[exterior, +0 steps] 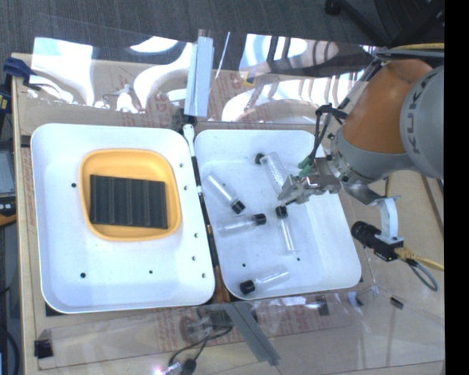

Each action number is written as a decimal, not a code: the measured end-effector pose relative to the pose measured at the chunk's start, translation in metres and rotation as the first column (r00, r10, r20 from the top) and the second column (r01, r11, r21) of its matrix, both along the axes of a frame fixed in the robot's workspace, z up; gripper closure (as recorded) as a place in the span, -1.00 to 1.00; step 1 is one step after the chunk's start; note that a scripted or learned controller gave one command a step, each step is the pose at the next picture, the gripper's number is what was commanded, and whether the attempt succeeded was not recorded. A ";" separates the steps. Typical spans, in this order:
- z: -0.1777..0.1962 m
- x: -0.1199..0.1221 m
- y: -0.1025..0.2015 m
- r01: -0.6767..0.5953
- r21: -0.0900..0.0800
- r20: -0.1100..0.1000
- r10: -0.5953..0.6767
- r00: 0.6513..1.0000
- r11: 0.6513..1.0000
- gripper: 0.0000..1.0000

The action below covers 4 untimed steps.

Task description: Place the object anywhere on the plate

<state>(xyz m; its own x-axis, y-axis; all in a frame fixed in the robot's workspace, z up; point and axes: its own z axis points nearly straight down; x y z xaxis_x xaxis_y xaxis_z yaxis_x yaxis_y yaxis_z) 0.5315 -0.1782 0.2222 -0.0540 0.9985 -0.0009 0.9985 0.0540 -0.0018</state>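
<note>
Left bin [51,233]: white, shallow, on the tabletop [422,303]; carries the yellow plate [129,168] with a dark ribbed insert [129,201] at its centre.
Plate state: no tube on it; placing not yet done.
Right bin [336,268]: white, just beside the left bin; holds several clear tubes with black caps, scattered well apart.
Tubes, left to right: one tilted near the bin's left wall [225,193]; one near the centre [245,224]; one at the lower edge [263,280]; one near the top [270,165]; one lying lengthwise under the gripper [285,229].
Task's thing: judged to be the tube under the gripper, black cap uppermost in the view, resting on the floor of the right bin.
Gripper [291,195]: low over the right bin, tip just above or touching that tube's cap end; contact not clear at this size.
Jaws: spread or pressed together, cannot tell; nothing seen pinched between them.
Arm [395,116]: reaching in from the right, orange band above the wrist, wrist bent down and toward the left.
Step in hand: judged as the pick, at or just short of the grasp.
Next move calls for: closing squarely across the slim round tube, lifting clear of the bin wall, carrying left across both bins to the plate.
Risk: tube rolling or slipping out on closing.
</note>
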 end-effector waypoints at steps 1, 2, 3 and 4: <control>-0.017 -0.022 0.055 -0.218 0.004 -0.005 0.218 0.976 0.976 1.00; -0.014 0.012 0.083 -0.346 0.001 0.001 0.346 0.938 0.938 1.00; -0.032 -0.040 0.137 -0.472 0.005 -0.004 0.472 0.881 0.881 1.00; -0.032 -0.039 0.136 -0.471 0.005 -0.003 0.471 0.882 0.882 -1.00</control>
<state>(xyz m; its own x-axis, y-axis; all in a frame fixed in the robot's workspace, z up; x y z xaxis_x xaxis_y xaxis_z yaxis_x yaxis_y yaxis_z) 0.4920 -0.0418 0.1905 -0.5183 0.8552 0.0039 0.8552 0.5183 -0.0050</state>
